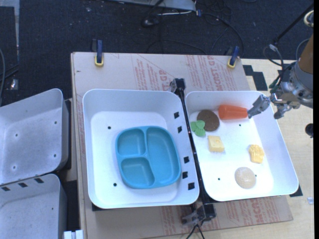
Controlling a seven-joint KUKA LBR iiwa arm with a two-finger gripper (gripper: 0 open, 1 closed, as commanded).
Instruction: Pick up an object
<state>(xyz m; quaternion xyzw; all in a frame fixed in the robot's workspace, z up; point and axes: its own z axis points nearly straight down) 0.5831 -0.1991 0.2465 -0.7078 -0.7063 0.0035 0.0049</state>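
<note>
Hovering at the 2 o'clock corner of the right bin (285, 151), the end effector (268, 107) spread wide and pinching nothing, one dark finger pointing toward the orange carrot-shaped piece (233, 112) lying just beside it at 9 o'clock. Reaching in from 3 o'clock on the grey arm (303, 78), apparently lining up an approach rather than lifting anything; no object taken yet, so the pick itself not yet begun. Likely calling next for a short shift toward 9 o'clock and a descent, with the fingers straddling the carrot's narrow width rather than its length, since a smooth tapered body of that kind could be slipping out of a loose pinch. Sitting elsewhere in the same bin: a flat brown disc (209, 119) at the carrot's 8 o'clock, touching a small green lumpy piece (199, 128); a pale yellow block (216, 143) with squared edges near the bin's centre; a knobbly yellow corn-like piece (256, 153) toward 4 o'clock; and a smooth cream-coloured round piece (245, 177) at 5 o'clock. All looking like moulded plastic toy food, matt to slightly glossy. Resting in the left bin (99, 133), a blue divided plate (148, 157) with three rounded compartments. Carrying both white, shallow, round-cornered bins, a cardboard-covered surface (134, 71) printed in faded red.
</note>
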